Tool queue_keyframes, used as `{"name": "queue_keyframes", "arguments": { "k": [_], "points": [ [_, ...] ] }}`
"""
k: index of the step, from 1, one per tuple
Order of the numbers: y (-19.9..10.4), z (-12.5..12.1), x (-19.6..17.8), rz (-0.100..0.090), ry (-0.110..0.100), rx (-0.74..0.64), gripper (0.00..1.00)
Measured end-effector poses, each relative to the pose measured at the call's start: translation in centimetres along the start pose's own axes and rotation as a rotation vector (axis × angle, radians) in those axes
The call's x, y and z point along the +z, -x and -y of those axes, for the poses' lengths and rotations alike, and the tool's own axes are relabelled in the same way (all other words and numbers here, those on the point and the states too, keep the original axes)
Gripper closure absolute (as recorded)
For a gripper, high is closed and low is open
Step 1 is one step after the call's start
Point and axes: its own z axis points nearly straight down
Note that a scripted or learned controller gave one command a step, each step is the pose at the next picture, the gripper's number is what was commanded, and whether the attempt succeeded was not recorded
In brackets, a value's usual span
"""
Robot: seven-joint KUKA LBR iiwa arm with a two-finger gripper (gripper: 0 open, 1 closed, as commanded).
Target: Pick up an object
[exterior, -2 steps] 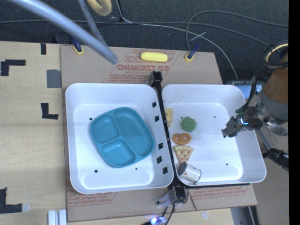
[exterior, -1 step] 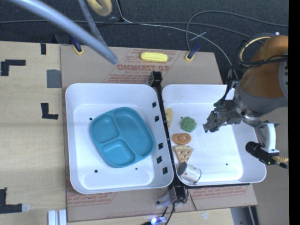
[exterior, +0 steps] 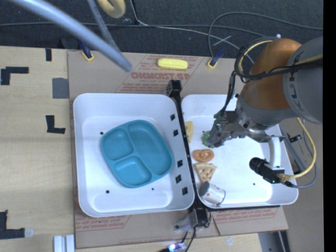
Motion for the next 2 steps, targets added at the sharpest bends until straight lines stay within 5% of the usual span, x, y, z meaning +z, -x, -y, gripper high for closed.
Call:
{"name": "queue_keyframes", "arguments": {
  "k": [2],
  "points": [
    [-11.2,-2.1,0.7,0.0,0.001,-0.001,1.0]
  ]
}}
